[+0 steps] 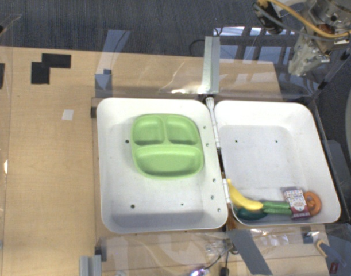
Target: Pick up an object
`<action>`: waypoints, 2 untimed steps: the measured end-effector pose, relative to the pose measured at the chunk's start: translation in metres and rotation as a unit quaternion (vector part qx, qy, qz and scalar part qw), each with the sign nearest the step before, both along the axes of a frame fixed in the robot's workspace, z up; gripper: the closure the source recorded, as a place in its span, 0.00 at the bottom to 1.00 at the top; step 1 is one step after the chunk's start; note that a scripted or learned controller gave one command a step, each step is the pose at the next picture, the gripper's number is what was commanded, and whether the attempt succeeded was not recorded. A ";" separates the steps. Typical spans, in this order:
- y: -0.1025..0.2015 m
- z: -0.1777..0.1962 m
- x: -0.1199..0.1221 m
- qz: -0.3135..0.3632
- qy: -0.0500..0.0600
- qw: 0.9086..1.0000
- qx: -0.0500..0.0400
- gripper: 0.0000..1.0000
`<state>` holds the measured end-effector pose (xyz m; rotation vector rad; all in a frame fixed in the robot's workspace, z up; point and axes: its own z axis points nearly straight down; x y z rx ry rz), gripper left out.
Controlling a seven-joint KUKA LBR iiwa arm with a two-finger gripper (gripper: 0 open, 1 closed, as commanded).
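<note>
The bench (pixel 43 171) is the largest thing, a pale wooden surface that spreads far to the left of and below the claw. On it stand two shallow white bins side by side. The left bin (pixel 115 206) is well apart from the claw, down and to the left, and it holds a green divided plate (pixel 166 145) near its middle, with bare white floor all around the plate. The right bin (pixel 267 137) lies just below the claw; its upper and middle floor is bare, so there is much open room there.

The objects are all crowded against the near edge of the right bin, well below the claw: a yellow banana (pixel 242 198) at the left, a green long object (pixel 273 207) beside it, a small red packet (pixel 296 203) and an orange round thing (pixel 312 202) at the right.

The arm comes in at the top right corner, with yellow cables around the wrist. The claw (pixel 304 59) hangs above the far rim of the right bin, outside it, and holds nothing; I cannot tell if it is open or closed.
</note>
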<state>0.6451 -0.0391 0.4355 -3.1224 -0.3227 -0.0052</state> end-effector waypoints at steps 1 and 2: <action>0.046 -0.001 -0.001 0.192 0.001 0.981 -0.002 1.00; 0.082 -0.117 -0.021 -0.002 0.001 1.000 -0.001 1.00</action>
